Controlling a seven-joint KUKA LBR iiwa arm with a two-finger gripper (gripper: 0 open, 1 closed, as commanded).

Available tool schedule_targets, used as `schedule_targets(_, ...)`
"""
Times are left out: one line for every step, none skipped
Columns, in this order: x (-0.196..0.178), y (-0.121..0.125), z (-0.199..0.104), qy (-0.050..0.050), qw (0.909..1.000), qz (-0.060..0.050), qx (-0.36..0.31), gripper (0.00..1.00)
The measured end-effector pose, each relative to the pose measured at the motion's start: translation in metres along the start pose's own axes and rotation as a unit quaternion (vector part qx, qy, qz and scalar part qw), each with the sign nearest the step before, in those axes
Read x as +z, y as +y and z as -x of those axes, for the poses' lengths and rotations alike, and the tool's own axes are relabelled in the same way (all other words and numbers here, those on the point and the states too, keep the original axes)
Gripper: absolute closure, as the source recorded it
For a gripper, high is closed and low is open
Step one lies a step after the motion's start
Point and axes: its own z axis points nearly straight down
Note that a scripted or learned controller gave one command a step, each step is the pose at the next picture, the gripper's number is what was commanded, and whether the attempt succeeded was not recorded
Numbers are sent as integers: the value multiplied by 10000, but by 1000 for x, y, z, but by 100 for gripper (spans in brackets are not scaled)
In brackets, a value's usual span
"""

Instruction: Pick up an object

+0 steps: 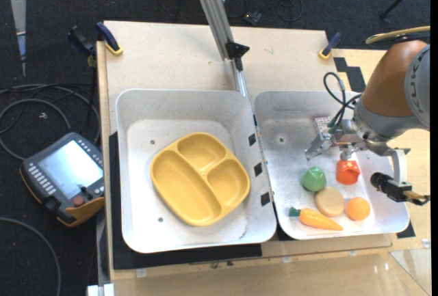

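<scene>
Arm: we see the grey arm (404,93) with its orange band reaching in from the right, bent down over the right bin (287,117).
Claw: the claw (335,148) hangs low over the middle of the right bin, with metal parts spread out to either side; we cannot tell whether it is released or clenched, and we see nothing gripped in it.
Red object: a small red, boxy toy (348,171) lies just below and slightly right of the claw, the nearest thing to it; whether they touch we cannot tell.
Green ball: a green round piece (314,179) sits below and left of the claw, near the red object and just above the beige disc.
Beige disc: a round tan piece (330,202) lies toward the front of the bin, touching or just beside the green ball and the carrot.
Orange ball: a small orange fruit (358,208) rests just right of the beige disc.
Carrot: a toy carrot (317,219) with a green stub lies along the front wall of the right bin.
Crowding: we find all five pieces bunched in the front right part of the bin, close to one another.
Left bin: the left bin (137,110) carries a yellow divided plate (200,178) with three compartments, well apart from the claw.
Tabletop: both bins sit on the pale tabletop (171,55); a metal pole (212,4) slants down to it between the bins.
Floor: a teach pendant (65,178) with a lit screen lies on the dark floor to the left.
</scene>
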Motion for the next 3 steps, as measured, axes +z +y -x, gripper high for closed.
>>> schedule_targets(-14, 2, 0, -7, 10000, 37, -2, 100)
schedule_targets(-57, 1, 1, -14, 10000, 55, -16, 100)
schedule_targets(-101, -3, 0, -16, 10000, 60, -22, 100)
